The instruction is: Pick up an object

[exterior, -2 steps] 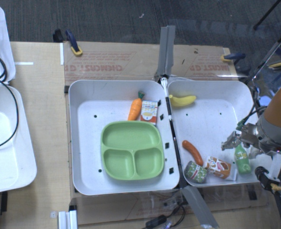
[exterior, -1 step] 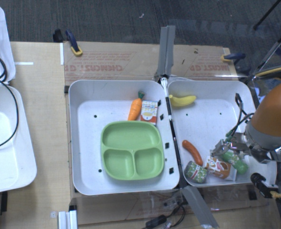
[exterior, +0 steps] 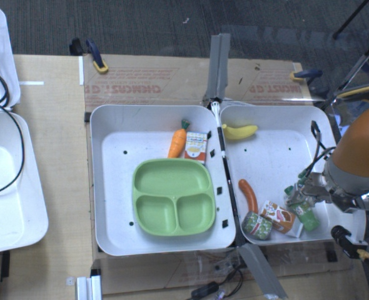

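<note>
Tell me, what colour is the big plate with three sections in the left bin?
The three-section plastic plate is light green, seen best in the camera view.

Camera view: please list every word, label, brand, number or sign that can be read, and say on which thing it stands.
Red print on the cardboard sheet behind the bins: it appears upside down and blurred; no word can be read with certainty.
Small carton beside the carrot: printed, too small to read.
Packets and can in the right bin: labels too small to read.
</note>
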`<state>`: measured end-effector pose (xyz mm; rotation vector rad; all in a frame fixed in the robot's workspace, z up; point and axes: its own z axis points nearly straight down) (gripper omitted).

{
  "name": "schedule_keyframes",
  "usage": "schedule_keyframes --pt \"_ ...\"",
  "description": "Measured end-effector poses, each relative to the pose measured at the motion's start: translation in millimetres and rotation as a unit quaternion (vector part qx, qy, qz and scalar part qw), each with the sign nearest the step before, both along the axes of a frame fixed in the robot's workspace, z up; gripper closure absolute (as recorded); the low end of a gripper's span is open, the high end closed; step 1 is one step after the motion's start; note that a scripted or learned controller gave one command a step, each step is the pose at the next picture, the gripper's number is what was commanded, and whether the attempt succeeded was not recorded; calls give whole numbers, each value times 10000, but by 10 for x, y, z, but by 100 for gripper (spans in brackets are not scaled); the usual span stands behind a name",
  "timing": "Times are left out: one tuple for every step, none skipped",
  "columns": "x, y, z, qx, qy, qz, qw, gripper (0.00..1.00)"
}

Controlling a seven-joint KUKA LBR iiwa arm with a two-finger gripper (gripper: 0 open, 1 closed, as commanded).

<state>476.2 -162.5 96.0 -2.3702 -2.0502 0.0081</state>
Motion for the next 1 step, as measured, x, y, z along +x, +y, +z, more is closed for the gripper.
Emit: schedule_keyframes --pt "176 742 1031 -21 -19 -529 9986 100"
